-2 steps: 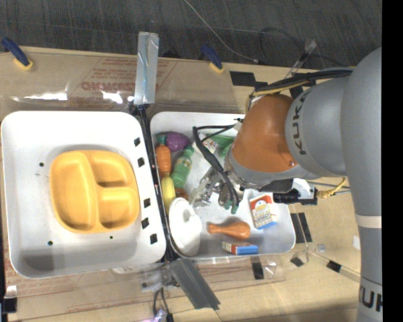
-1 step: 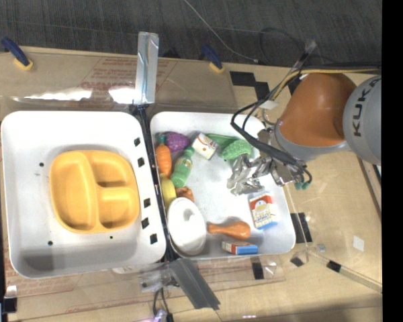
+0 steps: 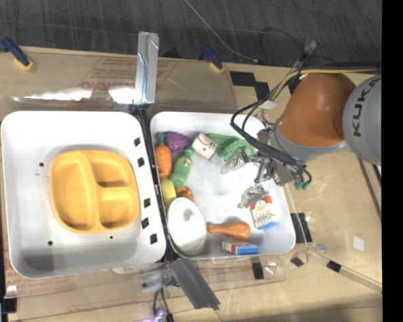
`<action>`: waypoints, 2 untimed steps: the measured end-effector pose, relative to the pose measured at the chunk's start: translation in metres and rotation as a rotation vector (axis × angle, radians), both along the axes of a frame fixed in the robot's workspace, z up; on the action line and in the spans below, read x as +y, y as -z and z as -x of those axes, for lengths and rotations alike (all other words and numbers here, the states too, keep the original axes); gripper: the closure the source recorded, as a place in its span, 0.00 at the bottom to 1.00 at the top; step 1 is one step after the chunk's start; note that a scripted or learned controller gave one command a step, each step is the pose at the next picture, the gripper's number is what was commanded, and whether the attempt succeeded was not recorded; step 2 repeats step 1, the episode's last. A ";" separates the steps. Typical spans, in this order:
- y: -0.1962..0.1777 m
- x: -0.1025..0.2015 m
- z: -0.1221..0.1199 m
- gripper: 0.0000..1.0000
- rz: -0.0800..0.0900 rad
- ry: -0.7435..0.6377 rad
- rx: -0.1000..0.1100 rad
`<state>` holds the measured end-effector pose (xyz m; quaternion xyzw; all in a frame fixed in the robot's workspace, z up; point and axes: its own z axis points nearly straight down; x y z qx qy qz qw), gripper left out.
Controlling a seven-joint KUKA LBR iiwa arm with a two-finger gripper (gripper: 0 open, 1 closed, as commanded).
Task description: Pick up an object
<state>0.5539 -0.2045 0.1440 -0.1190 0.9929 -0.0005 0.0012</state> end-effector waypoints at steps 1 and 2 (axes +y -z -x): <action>0.046 -0.004 0.040 0.00 0.004 0.087 -0.022; 0.046 -0.004 0.040 0.00 0.004 0.087 -0.022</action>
